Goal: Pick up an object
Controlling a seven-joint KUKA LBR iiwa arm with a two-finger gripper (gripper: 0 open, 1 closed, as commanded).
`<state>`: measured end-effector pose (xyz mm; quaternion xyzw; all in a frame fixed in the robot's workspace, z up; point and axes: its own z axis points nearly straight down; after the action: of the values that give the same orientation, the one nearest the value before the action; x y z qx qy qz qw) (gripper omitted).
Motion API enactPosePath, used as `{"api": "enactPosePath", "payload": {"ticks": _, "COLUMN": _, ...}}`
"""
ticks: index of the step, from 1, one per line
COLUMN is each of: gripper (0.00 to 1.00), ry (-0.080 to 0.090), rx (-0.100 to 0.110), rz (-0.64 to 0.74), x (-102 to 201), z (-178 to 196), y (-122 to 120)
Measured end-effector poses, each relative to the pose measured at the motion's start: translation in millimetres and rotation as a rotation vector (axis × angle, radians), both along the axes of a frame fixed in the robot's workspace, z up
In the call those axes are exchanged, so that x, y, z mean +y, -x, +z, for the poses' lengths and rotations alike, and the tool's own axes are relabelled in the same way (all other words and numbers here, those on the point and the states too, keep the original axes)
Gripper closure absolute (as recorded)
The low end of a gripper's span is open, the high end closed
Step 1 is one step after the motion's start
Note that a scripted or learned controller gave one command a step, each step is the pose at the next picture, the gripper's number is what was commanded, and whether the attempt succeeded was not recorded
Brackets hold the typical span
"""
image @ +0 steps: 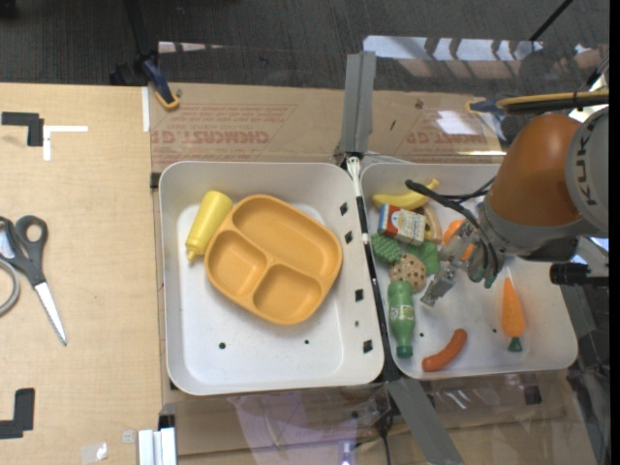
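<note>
Right bin: holds the loose items and the tool.
Green bottle: lies on the bin floor by the left wall, long axis running near to far.
Red sausage: near the front wall, long axis slanting up to the right.
Carrot: long axis near to far, green end toward the front.
Cookie: just beyond the bottle.
Banana: at the far wall.
Tool: low over the bin middle (beside the cookie); open or closed cannot be told; nothing seen held.
Left bin: yellow divided tray, yellow bottle touching its left edge.
Tabletop: scissors at left.
</note>
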<state>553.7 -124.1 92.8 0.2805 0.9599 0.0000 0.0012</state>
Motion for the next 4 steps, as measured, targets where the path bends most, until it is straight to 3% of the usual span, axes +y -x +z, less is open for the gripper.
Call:
{"api": "enactPosePath", "payload": {"ticks": 1, "gripper": 0.00, "ry": 0.000, "rx": -0.003, "rz": -0.074, "x": 24.7, "z": 0.7, "y": -53.4}}
{"api": "enactPosePath", "payload": {"ticks": 2, "gripper": 0.00, "ry": 0.000, "rx": 0.001, "rz": 0.097, "x": 13.9, "z": -0.8, "y": -6.3}}
{"api": "enactPosePath", "payload": {"ticks": 3, "gripper": 0.00, "ry": -0.001, "rx": -0.001, "rz": 0.074, "x": 29.5, "z": 0.4, "y": -72.2}}
{"api": "enactPosePath", "payload": {"ticks": 4, "gripper": 0.00, "ry": 0.000, "rx": 0.000, "rz": 0.021, "x": -16.6, "z": -0.8, "y": 13.9}}
